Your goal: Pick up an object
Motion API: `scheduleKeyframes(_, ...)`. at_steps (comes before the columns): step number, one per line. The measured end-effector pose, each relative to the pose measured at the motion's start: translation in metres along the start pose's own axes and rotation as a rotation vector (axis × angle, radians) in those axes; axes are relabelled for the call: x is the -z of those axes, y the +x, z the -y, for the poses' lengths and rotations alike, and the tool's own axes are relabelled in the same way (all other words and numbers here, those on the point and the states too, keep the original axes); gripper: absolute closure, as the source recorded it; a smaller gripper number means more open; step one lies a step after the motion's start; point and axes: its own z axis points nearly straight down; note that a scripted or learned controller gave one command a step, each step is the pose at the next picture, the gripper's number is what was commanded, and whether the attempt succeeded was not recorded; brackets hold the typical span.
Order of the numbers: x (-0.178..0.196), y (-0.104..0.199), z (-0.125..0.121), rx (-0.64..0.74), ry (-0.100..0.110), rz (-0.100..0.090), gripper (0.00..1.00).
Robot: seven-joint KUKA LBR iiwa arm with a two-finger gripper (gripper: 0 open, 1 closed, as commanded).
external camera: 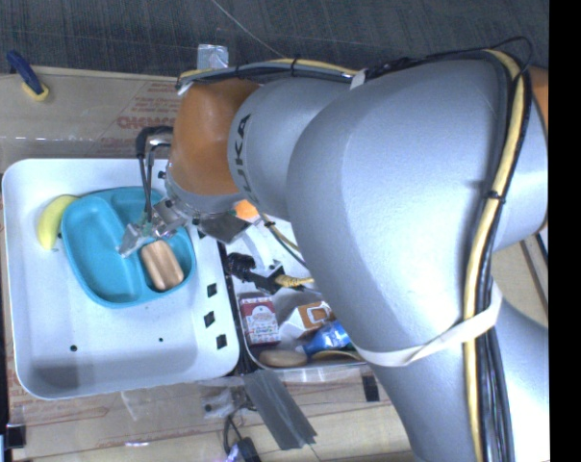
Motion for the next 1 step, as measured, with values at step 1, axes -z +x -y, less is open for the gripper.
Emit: scheduleKeyframes(1,0.0028,0.0133,0.0259,0.133,-0.015,0.012,0.00)
